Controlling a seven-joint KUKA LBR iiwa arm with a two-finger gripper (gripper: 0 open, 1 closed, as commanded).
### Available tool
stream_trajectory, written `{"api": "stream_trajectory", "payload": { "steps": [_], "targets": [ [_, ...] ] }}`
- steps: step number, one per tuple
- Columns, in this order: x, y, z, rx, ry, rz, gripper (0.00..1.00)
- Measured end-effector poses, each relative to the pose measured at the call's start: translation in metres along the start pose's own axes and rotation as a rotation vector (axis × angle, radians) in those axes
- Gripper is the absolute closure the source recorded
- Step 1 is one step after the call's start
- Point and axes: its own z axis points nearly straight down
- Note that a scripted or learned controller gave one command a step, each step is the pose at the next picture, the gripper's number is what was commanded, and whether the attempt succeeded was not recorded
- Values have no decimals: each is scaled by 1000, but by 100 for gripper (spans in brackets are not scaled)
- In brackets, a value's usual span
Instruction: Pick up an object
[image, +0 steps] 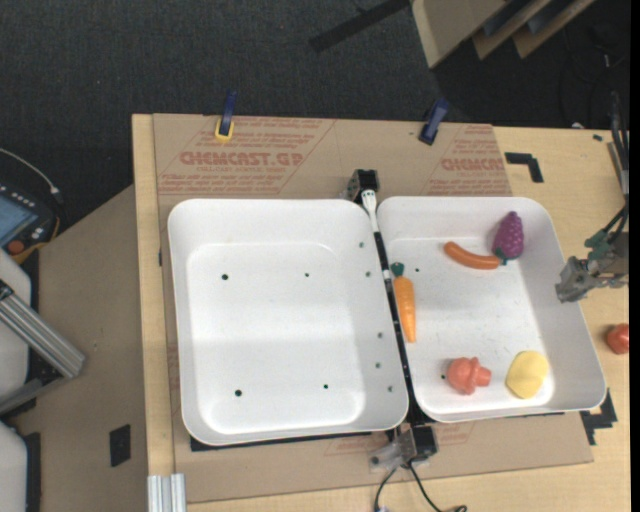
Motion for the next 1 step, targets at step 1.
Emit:
{"api": "stream_trajectory", "payload": {
  "steps": [1],
  "targets": [
    [-17,0,-48,-2,-1,1,100]
  ]
}}
